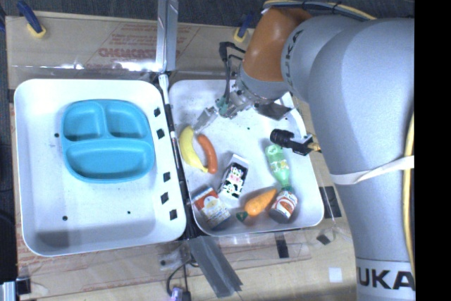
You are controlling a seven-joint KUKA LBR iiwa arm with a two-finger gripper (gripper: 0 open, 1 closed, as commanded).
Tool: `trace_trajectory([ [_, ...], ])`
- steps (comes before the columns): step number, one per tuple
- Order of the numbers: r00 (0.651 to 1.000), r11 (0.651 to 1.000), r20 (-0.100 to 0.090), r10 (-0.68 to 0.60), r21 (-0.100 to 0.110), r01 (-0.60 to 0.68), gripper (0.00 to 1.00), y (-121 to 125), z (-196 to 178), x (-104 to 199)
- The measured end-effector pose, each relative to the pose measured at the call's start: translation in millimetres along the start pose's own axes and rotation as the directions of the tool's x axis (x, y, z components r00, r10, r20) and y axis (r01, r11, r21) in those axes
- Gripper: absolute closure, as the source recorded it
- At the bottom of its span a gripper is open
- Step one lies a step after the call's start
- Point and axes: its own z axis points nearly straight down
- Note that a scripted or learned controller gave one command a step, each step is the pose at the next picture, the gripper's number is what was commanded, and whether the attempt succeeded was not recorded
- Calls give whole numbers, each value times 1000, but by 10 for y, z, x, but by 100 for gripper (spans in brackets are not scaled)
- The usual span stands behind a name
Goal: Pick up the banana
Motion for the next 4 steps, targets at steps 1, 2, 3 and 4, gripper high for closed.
trace_trajectory([
  [1, 969, 969, -3, 248, 6, -248, 0, -171, 55, 123],
  [2, 979, 979, -2, 202, 4, -202, 0, -349, 53, 290],
  [3, 980, 980, -2, 199, 5, -198, 100, -348, -45, 291],
  [4, 935, 935, -1, 356, 4, -356, 100, -764, 53, 496],
])
